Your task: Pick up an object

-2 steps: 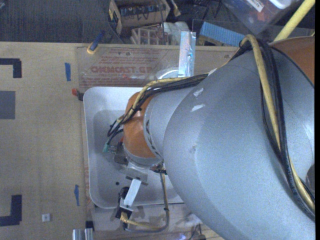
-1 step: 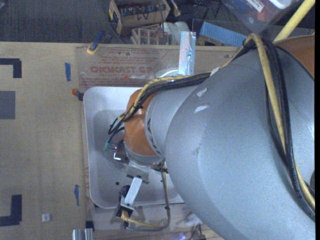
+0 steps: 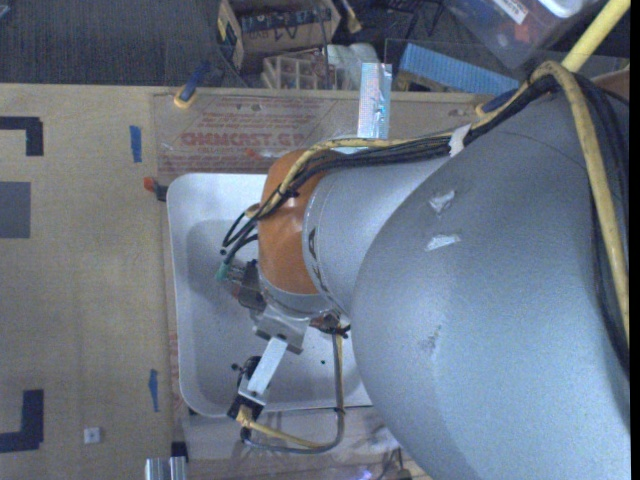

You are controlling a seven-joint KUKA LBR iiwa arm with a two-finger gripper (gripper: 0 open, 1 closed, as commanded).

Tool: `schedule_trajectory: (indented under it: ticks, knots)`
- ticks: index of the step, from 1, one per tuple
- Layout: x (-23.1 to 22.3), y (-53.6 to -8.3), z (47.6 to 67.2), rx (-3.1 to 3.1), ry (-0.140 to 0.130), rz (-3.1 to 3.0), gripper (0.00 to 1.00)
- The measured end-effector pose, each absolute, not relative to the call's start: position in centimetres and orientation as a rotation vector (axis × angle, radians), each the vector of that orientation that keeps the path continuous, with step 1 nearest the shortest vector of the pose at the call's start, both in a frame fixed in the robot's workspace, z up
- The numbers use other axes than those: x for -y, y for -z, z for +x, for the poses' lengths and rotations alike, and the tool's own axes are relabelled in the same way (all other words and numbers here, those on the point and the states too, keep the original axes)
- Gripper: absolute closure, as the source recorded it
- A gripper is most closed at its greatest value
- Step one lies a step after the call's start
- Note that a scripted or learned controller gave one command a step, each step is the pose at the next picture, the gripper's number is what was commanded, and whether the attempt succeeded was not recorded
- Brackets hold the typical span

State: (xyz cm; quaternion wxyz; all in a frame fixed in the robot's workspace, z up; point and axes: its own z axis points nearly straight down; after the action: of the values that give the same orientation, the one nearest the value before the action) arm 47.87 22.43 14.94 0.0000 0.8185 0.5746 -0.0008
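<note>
So, the arm (image 3: 470, 298) is seen coming in from the right and taking up most of the frame. Its big grey body is laid right across the bench (image 3: 80, 268). The orange band (image 3: 285, 238) is sitting over the left white bin (image 3: 200, 208), and the wrist is pointed down and left into it. The gripper (image 3: 238, 280) is tucked under that band as a dark, cluttered lump close to the bin floor, viewed mostly from behind. Whether it's apart, together or clamped on anything honestly can't be told from this angle.

A bundle of black and yellow cables (image 3: 400, 148) is run along the top of the arm and looped down past the band. A white bracket (image 3: 264, 368) is hung off the wrist toward the bin's lower edge, with a yellowish cable (image 3: 300, 442) curled below it.

As for something to pick up, a tiny greenish speck (image 3: 222, 273) can be made out just left of the gripper, low in the bin. It's too small and blurry to be called an object or a bit of the tool, and contact with the gripper can't be judged. The rest of the visible bin floor is shown as plain white with shadow under the wrist.

The right part of this bin is covered by the arm. A cardboard box (image 3: 275, 18) and other clutter are seen beyond the bench at the top, with blue tape (image 3: 135, 143) stuck on the wood.
</note>
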Motion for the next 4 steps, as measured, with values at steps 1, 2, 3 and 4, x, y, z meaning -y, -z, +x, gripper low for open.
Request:
schedule_trajectory:
  ticks: [1,2,3,4]
  knots:
    - [-22.6,-9.1,48.0,-1.559,-0.005,2.732,1.00]
    - [-22.4,-17.2,47.9,-1.979,0.001,2.439,1.00]
    - [-19.7,-9.1,48.1,-2.331,-0.014,2.109,1.00]
    - [-20.3,-17.0,48.8,-2.754,-0.004,1.506,1.00]
